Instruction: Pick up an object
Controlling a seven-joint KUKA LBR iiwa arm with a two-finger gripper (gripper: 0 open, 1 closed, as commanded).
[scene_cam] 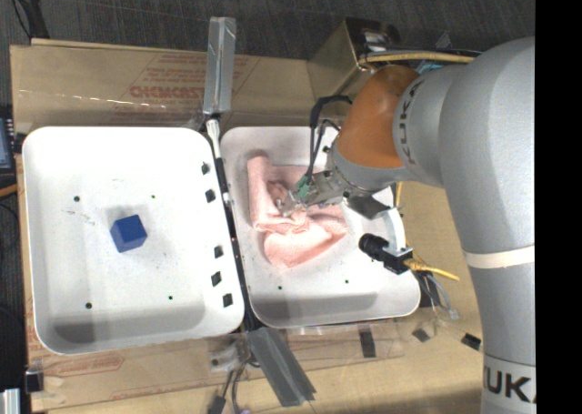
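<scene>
Nearest me, the front of the right bin [318, 305] lies bare, with the left bin [55, 221] beside it at nine o'clock holding a blue cube [128, 232].

Further in, a pink cloth [293, 232] lies crumpled in the middle of the right bin. Its long axis seems to run from eleven o'clock, where a rolled edge sits near the back wall, to about four o'clock, where it spreads into a broad flap.

The tool [298, 194] is down on the cloth's upper folds. Whether it is wide or closed on fabric I cannot tell, since the wrist hides it.

To do this well, I'd say the pinch should bite a raised ridge across the fold, not flat cloth, and then lift straight up slowly.

Behind rises the grey arm [473, 130].
</scene>
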